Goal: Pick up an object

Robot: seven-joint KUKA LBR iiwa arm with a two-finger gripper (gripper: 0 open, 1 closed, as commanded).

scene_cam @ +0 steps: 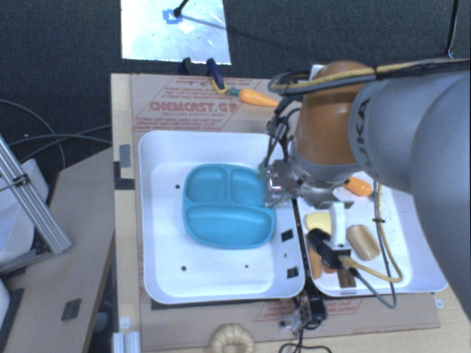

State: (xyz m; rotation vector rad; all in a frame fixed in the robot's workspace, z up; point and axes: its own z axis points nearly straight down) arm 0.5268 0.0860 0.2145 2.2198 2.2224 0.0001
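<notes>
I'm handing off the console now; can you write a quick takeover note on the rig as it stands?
Gripper: low at the divide between the two bins, near the blue divided plate's right edge.
Blue divided plate: flat in the left bin.
Right bin: a yellow block, a tan bread-like piece, an orange piece.
Done: nothing seen held.
Left: grasp one object and lift it.

Dark carpet floor (59, 43), cardboard-topped bench (191, 101), reflective sheet (173, 20)

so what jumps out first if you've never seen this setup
The bright blue divided plastic plate lying in the left white bin draws the eye first. Next, the bulky grey arm with its orange band looms over the right white bin, above a tan bread-like lump.
</notes>
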